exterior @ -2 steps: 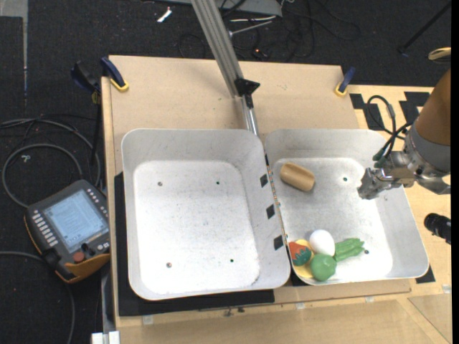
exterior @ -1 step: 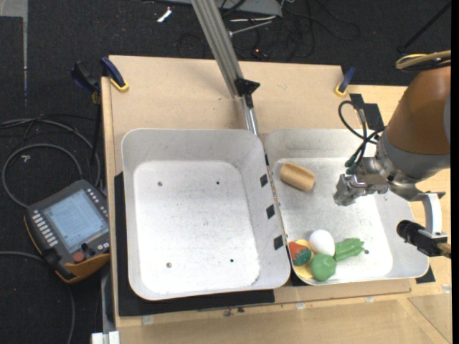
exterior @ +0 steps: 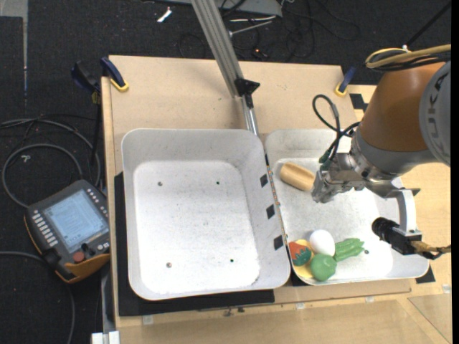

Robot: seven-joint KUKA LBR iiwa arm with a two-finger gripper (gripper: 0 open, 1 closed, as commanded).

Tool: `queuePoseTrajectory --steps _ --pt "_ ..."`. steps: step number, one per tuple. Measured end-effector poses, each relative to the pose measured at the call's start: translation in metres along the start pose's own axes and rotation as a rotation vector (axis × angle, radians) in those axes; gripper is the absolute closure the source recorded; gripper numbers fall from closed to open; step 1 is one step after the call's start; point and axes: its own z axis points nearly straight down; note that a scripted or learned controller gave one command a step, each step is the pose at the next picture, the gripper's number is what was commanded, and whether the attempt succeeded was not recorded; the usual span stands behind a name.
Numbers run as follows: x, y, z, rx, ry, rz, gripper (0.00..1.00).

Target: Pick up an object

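Your gripper (exterior: 324, 190) hangs low over the right bin (exterior: 373, 213), just beside the right end of the tan roll (exterior: 295, 175); whether it is spread or pressed together you cannot tell from this angle, and nothing is visible between its tips; the tan roll is a short, light-brown cylinder lying tilted in the upper left part of that bin, close to the wall shared with the left bin (exterior: 143, 192), so you have little room on its left side and more open white floor below and to its right; toward the near edge of the right bin you see a cluster touching one another: a white egg-shaped piece (exterior: 321, 241), a green toy (exterior: 348, 249) stretched to its right, a round green piece (exterior: 323, 266) below, and a small red and yellow piece (exterior: 300, 254) against the left wall; the grey arm with its orange band (exterior: 401, 106) covers the bin's upper right corner; the left bin offers you a wide bare floor; a teach pendant (exterior: 68, 224) lies on the dark floor left of the bench (exterior: 172, 92).
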Motion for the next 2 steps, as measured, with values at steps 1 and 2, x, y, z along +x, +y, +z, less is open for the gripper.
queuePoseTrajectory --steps 1,2 --pt "0.054 -0.001 0.011 0.003 0.0 0.0 1.0" --pt "0.107 0.003 -0.002 0.001 0.0 0.0 1.0"
